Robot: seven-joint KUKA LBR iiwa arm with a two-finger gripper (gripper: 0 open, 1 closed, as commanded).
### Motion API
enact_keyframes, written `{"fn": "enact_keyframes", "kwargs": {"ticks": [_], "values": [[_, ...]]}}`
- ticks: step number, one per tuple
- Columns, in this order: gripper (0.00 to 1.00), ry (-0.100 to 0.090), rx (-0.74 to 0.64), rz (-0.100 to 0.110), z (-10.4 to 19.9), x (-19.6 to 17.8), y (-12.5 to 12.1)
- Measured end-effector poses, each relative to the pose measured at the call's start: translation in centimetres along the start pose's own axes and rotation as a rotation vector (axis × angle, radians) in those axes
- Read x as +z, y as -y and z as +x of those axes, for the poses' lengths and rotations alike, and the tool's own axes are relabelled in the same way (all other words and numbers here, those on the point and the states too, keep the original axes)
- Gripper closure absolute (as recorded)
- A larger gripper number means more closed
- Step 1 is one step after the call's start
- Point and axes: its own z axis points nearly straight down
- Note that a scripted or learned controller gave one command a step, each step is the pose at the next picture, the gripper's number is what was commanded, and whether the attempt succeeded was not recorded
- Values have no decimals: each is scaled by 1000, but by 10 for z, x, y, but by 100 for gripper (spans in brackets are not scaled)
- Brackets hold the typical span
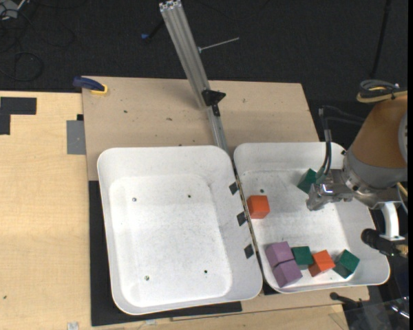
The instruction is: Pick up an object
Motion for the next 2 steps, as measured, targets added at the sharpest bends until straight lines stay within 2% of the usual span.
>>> {"fn": "enact_keyframes", "kwargs": {"ticks": [2], "values": [[100,-1,-10,1,0,-73,0]]}}
